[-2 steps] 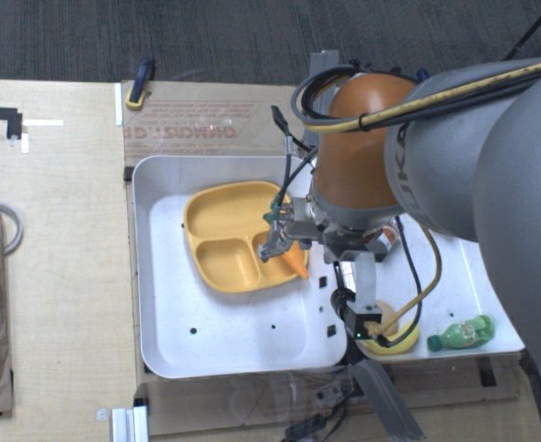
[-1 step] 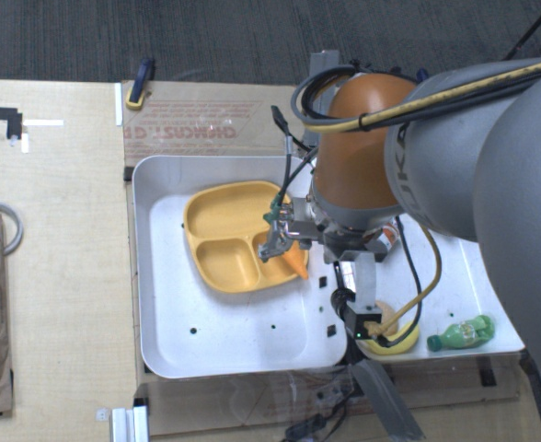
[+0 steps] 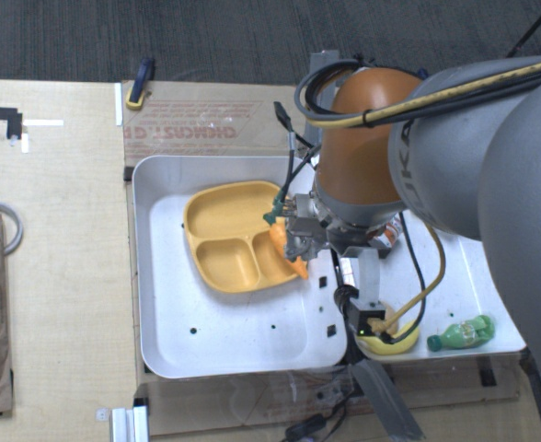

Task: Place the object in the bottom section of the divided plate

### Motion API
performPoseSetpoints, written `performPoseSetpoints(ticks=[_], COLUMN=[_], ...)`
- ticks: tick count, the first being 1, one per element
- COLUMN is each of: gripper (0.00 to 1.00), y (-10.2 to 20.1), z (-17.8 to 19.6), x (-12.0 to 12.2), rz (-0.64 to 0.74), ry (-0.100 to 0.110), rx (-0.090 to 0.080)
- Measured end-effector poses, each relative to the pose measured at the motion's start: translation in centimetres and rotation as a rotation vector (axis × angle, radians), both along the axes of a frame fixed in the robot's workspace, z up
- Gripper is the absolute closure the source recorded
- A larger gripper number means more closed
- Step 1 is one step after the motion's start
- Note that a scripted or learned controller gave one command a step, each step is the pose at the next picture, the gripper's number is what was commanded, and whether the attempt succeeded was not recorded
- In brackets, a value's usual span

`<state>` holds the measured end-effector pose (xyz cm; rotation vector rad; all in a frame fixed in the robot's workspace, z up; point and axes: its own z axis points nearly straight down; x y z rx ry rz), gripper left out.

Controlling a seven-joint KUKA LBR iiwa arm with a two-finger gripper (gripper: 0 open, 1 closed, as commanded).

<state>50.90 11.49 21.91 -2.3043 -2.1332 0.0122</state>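
The carrot (image 3: 282, 244), an orange toy piece with a green top, shows at the right rim of the divided plate (image 3: 217, 217), just under the gripper (image 3: 298, 238). We see its orange body from the plate's right-hand compartment down to the rim, and a bit of green near the gripper's left side. It seems to sit against the gripper's lower end, but we cannot tell whether it is pinched or merely lying there on the plate's edge.

The yellow plate lies flat in the left bin (image 3: 160, 320), toward that bin's upper right, with one large section at the top and two smaller ones below. We judge that the arm (image 3: 372, 145) hangs over the plate's right side because the carrot has to go down into one of those lower sections; from this slant the wrist covers much of that corner, so we cannot say which compartment the carrot is over.

As for the gripper, its body is dark metal seen from above, and the orange wrist band and cables mask its tip. We cannot tell whether it is spread or closed, nor how wide.

In the right bin (image 3: 491, 265) a banana (image 3: 385, 341) lies near the front wall and a green bottle (image 3: 459, 333) lies on its side just beside it, both well apart from the plate.
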Motion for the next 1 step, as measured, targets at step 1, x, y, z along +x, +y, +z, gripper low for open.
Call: performPoseSetpoints(ticks=[1], gripper=[1.0], y=[2.11], z=[12.26], x=[4.46], rz=[-0.104], ry=[-0.005], rx=[0.001])
